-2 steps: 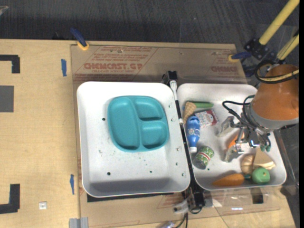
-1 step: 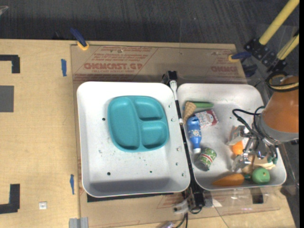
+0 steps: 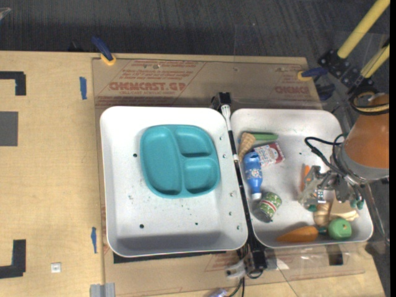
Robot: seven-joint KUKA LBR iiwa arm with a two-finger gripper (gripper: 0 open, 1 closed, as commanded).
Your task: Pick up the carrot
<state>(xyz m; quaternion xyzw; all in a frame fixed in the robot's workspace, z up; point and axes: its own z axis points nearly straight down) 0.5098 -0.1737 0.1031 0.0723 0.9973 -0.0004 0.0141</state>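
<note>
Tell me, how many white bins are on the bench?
2. The left bin holds a teal divided plate. The right bin holds the carrot near its front edge, among other small toys, with the arm reaching into it.

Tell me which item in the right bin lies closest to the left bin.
The blue bottle; it lies beside the divider, left of the green can and carrot.
</note>
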